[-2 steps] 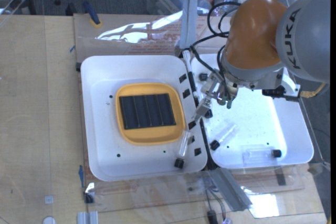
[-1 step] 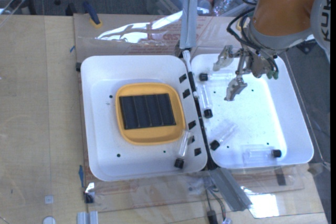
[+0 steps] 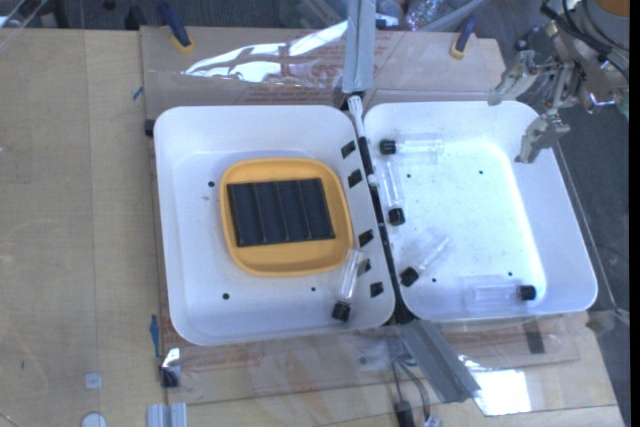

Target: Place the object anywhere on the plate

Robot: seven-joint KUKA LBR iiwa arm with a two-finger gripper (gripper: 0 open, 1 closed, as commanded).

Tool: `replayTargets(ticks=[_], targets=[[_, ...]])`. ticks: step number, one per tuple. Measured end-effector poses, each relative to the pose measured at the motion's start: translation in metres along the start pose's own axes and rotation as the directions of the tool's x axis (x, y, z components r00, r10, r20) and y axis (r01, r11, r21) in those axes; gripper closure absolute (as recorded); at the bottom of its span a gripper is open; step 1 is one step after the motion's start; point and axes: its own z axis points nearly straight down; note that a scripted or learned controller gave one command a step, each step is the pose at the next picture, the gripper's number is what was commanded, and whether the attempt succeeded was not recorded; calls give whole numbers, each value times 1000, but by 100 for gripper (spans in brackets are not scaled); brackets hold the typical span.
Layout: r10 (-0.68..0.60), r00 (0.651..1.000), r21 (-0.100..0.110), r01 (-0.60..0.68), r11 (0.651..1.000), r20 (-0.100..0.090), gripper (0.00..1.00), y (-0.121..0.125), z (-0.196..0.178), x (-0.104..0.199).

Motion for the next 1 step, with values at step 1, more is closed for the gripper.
replayTargets(ticks=[1], targets=[[3, 1000, -1, -3, 1000, 10, 100, 1, -11, -2]])
